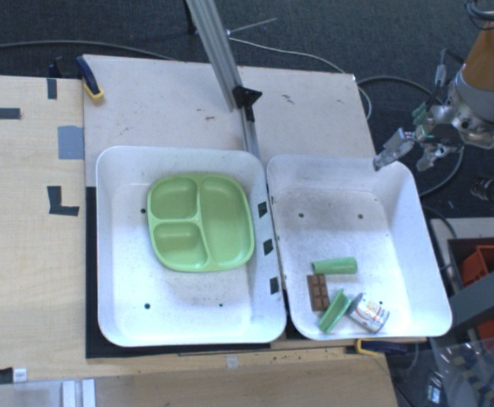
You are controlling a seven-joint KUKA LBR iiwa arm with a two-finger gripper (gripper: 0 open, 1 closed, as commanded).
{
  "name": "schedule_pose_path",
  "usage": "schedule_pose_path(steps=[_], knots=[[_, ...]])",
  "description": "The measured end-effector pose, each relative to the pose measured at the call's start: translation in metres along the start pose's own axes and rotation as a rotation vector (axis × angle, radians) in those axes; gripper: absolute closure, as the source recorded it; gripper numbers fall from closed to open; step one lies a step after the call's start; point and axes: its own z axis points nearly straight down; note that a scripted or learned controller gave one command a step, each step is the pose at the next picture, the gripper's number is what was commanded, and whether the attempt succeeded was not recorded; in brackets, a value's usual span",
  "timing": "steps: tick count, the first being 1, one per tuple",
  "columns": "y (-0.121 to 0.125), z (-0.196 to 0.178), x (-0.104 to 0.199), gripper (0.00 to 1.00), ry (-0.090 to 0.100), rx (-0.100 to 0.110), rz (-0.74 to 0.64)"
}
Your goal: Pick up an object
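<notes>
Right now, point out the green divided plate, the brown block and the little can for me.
green divided plate (pixel 201 223), camera view, centre ridge of the plate
brown block (pixel 318 292), camera view, middle of its top face
little can (pixel 369 315), camera view, its side wall

Even, bright overhead light; soft shadows inside white bins (pixel 111 227); slightly soft focus, mild grain.

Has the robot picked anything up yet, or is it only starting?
Only starting, it seems. Nothing looks done: the gripper hovers above the right bin's far corner, with nothing between its fingers. The green block, brown bar, green stick and small can lie in that bin's near end. The green plate sits in the left bin. All the picking is left.
</notes>
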Motion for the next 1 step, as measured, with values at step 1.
schedule_pose_path(steps=[1], knots=[[0.0000,0.0000,-0.0001,0.00,0.000,0.000,0.000]])
